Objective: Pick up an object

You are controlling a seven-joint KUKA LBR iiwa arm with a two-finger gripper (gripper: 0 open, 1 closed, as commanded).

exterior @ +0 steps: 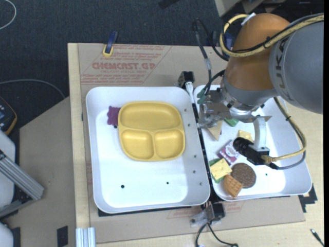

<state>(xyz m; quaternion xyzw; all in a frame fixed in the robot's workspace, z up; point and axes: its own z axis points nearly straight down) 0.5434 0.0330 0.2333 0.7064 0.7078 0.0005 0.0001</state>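
My gripper (209,115) is low over the left part of the right bin (293,176), close to the wall between the two bins. Just under it lies a tan wedge (214,131), and a green piece (232,121) peeks out beside the wrist. I cannot see anything held in the gripper. Further forward in the same bin lie a purple and pink packet (226,151), a yellow-green slice (220,169), a round brown cookie (244,175), an orange waffle piece (232,186) and a small yellow piece (244,135).
The left bin (149,189) holds a yellow divided plate (151,130) with a small purple item (112,115) at its left edge. The arm's grey and orange body covers the back of the right bin. A cardboard sheet (123,63) lies behind the bins.
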